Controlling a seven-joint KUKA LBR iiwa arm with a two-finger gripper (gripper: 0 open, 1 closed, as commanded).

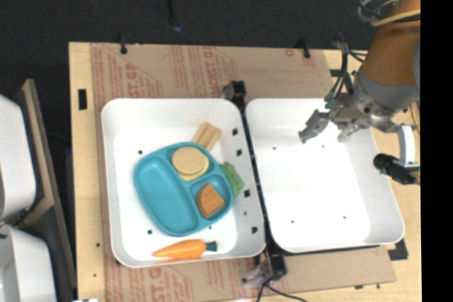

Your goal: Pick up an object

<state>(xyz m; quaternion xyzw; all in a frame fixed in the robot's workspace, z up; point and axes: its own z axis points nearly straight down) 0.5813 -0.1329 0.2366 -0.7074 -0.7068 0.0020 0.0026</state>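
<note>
My gripper (328,131) hangs over the upper part of the right bin (354,223), open, with nothing between its fingers. All the objects lie in the left bin (117,145). A blue divided tray (166,198) holds a round tan biscuit (191,161) and a brown waffle piece (211,200). A tan wooden block (207,134) leans at the tray's upper edge. A green piece (233,179) sticks out at the tray's right side. An orange carrot (182,249) lies near the bin's front wall.
A black divider (249,152) runs between the two bins. The arm's grey and orange wrist (393,60) rises at the right. Both bins rest on a cardboard-covered bench (177,71).
</note>
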